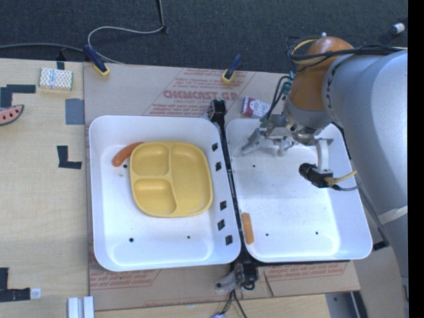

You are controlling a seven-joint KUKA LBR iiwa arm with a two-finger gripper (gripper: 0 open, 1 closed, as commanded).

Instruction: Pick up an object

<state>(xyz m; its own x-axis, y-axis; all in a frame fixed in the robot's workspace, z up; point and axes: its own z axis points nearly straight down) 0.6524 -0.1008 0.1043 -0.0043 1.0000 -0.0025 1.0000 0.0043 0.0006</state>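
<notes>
My gripper (255, 142) hangs over the right bin's (301, 244) far end with its jaws apart and nothing between them, presumably poised to drop, though the nearest object, a small orange piece (247, 228) (carrot-like), lies against the near-left wall.

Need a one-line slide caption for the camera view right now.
End effector over the right bin; yellow divided plate and orange sausage in the left bin.
</notes>
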